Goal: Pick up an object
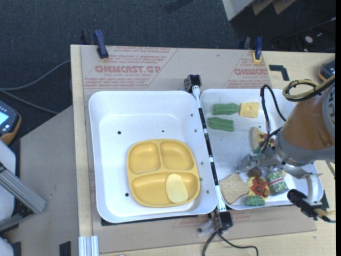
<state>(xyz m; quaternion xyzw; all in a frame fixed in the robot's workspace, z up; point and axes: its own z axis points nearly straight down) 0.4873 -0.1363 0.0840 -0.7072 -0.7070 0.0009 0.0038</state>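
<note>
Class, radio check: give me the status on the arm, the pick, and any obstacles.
End effector low in right bin, over the food pile. No pick confirmed. Items crowded; green pieces and cheese lie apart.

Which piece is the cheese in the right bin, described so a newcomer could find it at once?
Start at the right bin, the one the arm reaches into, and look to its far end, away from the claw. The cheese lies there, just right of the upper of two green pieces. It is the only pale yellow, squarish block with holes; its neighbours are green and elongated.
</note>
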